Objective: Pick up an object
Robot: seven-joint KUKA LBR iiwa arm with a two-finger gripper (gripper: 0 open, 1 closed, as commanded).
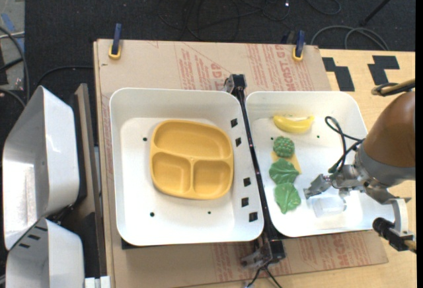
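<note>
On the surface (172, 62) we see the left bin (125, 148) carrying a yellow divided tray (192, 158), lying flat near the bin's middle. Right bin (350, 108) next to it: a yellow banana (293, 123) near its far side, a green round piece (283, 145) just below, then a green leaf (284, 171) and a second green leaf (287, 197) toward the near edge. The hand (322, 185) sits low in the right bin, just right of the leaves, over a pale translucent piece (328, 204). We cannot tell whether it is spread or pinching anything. The arm (390, 141) enters from the right.
</note>
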